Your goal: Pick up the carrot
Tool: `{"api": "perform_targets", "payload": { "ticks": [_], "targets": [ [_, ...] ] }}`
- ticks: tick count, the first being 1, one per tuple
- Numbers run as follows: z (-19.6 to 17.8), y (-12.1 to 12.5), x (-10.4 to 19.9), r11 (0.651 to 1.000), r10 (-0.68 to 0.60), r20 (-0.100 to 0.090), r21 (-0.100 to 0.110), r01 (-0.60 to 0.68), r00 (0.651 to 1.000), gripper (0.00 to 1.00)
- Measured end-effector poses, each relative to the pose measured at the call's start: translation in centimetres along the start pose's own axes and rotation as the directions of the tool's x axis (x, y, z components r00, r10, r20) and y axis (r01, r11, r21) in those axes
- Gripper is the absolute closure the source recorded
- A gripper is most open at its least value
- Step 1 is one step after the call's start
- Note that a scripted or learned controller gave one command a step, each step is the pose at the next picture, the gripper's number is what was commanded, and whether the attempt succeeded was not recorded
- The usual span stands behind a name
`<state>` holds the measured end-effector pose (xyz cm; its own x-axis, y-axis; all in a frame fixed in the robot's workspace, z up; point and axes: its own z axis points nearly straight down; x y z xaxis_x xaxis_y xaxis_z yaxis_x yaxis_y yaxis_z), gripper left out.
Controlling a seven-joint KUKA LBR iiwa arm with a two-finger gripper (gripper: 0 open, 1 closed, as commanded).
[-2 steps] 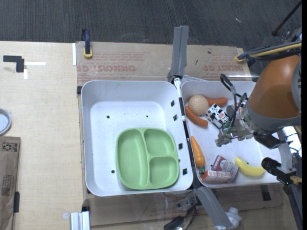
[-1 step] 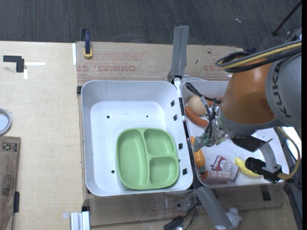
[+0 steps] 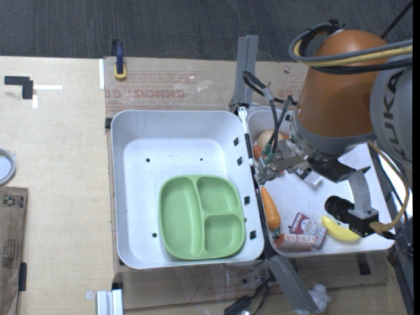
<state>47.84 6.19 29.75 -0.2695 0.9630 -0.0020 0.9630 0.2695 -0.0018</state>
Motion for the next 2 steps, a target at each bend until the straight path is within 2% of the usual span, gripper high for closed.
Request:
{"api": "perform_targets", "payload": {
  "ticks": [1, 2],
  "targets": [
    [8.7, 0.1, 0.7, 0.99, -0.144, -0.002, 0.002, 0.144, 0.99, 1.0],
    [-1.8, -0.8, -2.8, 0.989, -0.15, 0.0, -0.001, 0.15, 0.989, 1.0]
  ]
}}
